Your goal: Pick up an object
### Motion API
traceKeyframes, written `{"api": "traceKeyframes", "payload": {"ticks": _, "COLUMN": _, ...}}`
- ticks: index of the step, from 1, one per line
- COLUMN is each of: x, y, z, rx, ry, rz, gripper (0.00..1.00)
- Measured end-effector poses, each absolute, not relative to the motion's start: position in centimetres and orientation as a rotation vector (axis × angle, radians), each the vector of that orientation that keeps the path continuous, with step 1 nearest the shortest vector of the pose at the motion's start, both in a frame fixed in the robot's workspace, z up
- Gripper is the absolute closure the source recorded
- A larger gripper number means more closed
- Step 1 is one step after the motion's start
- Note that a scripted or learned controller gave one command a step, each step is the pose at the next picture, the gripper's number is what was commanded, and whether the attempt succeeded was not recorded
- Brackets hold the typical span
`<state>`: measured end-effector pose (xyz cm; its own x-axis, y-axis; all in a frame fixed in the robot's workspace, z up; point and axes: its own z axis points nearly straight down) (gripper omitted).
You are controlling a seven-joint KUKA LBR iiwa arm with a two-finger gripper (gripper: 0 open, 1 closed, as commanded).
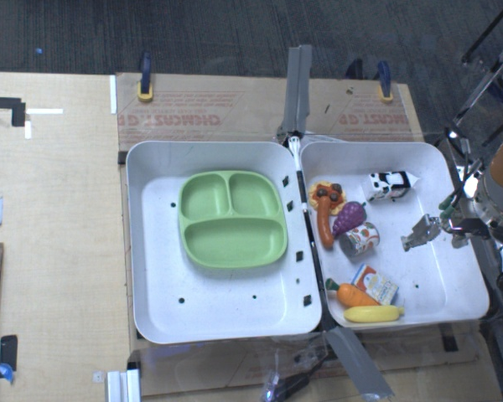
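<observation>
My gripper (436,233) hangs over the right part of the right bin (465,304), open, with nothing between its fingers. Left of it lie several toys: a black and white cow (391,184), a purple bunch of grapes (349,218), a small can (360,239), an orange sausage (324,229) and a round brown piece (327,195). Near the bin's front edge sit a carrot (352,295), a small carton (378,286) and a yellow banana (373,314). The can is the toy closest to the gripper, a short gap to its left.
The left bin (151,300) holds a green divided plate (233,219). A raised divider (302,224) separates the two bins. The arm comes in over the right bin's right rim. Bare bin floor lies under and in front of the gripper.
</observation>
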<state>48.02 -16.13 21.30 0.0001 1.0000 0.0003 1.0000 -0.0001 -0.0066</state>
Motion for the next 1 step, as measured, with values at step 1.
{"api": "traceKeyframes", "payload": {"ticks": 1, "x": 59.68, "y": -19.74, "z": 9.38, "rx": -2.159, "ry": -2.279, "rz": 0.004, "gripper": 0.0}}
